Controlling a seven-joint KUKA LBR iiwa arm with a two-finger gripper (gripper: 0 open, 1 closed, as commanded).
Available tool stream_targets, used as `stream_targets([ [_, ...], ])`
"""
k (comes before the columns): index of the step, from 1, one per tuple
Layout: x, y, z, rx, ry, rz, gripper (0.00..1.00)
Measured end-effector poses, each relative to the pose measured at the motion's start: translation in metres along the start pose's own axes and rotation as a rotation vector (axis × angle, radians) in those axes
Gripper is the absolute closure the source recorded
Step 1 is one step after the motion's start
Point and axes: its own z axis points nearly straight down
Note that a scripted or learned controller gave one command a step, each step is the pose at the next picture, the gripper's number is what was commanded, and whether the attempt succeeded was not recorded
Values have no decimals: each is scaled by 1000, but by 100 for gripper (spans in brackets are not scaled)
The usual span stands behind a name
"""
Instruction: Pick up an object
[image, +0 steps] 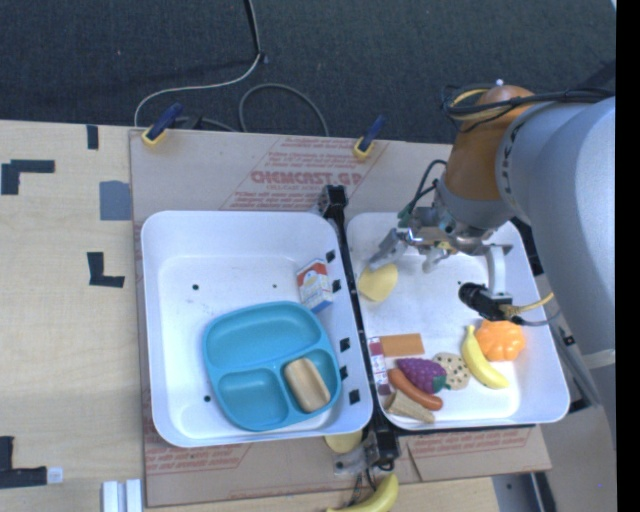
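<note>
My gripper (405, 257) hangs over the back of the right bin (545, 405), open, with nothing between its fingers. Its left finger (383, 250) ends just above a pale yellow rounded object (378, 284) lying by the bin's left wall. Nearer the front of that bin lie an orange pepper (499, 340), a banana (482, 366), a cookie (457, 371), purple grapes (423, 373), a red sausage (413, 391), an orange flat block (402, 346) and a pale wedge (404, 408).
The left bin (165, 260) holds a blue divided tray (250, 350) with a bread roll (307, 384) in it and a small milk carton (316, 284) by the right wall. A second banana (376, 493) lies outside, in front of the bins.
</note>
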Motion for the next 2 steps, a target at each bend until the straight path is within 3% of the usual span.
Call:
stream_targets([
  [1, 34, 36, -58, -10, 1, -4, 0],
  [2, 56, -62, -54, 3, 2, 1, 0],
])
